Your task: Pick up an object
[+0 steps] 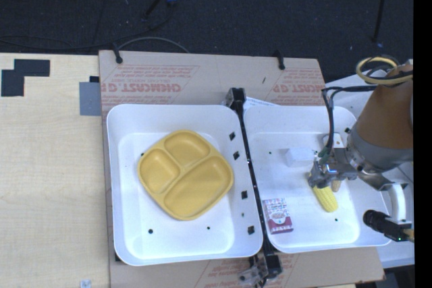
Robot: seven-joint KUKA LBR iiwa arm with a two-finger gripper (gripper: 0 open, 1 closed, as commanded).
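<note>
Claw (325, 175) low in right bin (297, 239), grip state impossible to tell, just above small yellow corn cob (327, 198). Nearby, flat printed card packet (277, 215). Left bin (121, 212): smooth yellow divided plate (185, 174). Pale wooden tabletop (47, 179) (dark carpet beyond).

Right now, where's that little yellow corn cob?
The corn cob lies in the right bin, near its right side, just under the gripper, with a small red-and-white packet to its left.
</note>
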